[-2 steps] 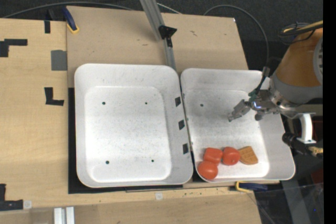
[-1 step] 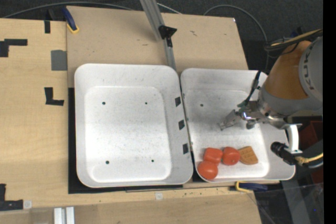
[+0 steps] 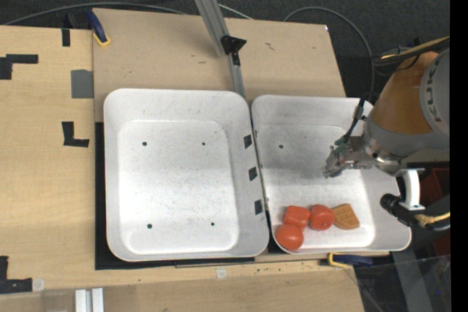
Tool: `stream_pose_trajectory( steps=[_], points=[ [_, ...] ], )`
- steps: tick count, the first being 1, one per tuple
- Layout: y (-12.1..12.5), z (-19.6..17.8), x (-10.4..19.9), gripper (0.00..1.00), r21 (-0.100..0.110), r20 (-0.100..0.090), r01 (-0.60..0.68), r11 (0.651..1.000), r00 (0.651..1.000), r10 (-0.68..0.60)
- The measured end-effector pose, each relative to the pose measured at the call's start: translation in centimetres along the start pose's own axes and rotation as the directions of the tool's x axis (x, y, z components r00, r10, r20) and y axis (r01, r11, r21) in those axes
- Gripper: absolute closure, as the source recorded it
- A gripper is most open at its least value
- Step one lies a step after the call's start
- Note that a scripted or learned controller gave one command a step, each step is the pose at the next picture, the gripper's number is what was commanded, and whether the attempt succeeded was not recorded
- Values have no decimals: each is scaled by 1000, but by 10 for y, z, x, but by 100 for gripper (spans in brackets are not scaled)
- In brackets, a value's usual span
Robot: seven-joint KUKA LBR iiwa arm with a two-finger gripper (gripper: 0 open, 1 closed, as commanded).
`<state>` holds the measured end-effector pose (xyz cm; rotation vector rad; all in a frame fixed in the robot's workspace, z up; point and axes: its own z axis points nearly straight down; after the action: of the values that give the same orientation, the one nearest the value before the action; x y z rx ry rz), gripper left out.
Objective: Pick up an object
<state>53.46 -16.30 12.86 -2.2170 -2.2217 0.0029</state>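
So the arm [image 3: 409, 109] comes in from the right side with its end effector [image 3: 338, 163] hanging over the right-hand bin [image 3: 307, 113], roughly over the middle-right part of that bin's floor. It's small and dark from this angle and I honestly can't tell how far open it is. Nothing visible in it as far as I can make out, the bit of bin floor right around the tip just looks like bare speckled white.

The stuff to grab is all in that same bin, below the end effector in the picture, bunched along the near edge. There are three red pieces: one red piece [image 3: 296, 215] sitting down and to the left of the end effector, another red piece [image 3: 321, 218] just beside it on the right and touching it, and a third red piece [image 3: 289, 236] tucked under the first one, right by the bin's front-left corner. Touching the right side of the red cluster is a tan, biscuit-looking piece [image 3: 346, 216], which lies almost straight below the end effector. All four are clear of the end effector, not touching it.

The left-hand bin [image 3: 117, 179] is off to the left of the end effector, butted up against the right bin along the shared edge, with a few small dark dots on its floor. Both bins sit on the wooden worktop [image 3: 285, 58], and a grey metal bar [image 3: 208, 0] runs at a slant above and left of the end effector, toward the seam between the bins.
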Motion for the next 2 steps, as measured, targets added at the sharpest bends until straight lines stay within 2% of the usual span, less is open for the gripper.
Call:
stream_pose_trajectory(
  steps=[1, 2],
  points=[
    [4, -58, -9, 100, -8, 3, -2, 1000, 1000, 2],
    [5, -94, -8, 100, -7, 2, -1, 1000, 1000, 1]
  ],
)
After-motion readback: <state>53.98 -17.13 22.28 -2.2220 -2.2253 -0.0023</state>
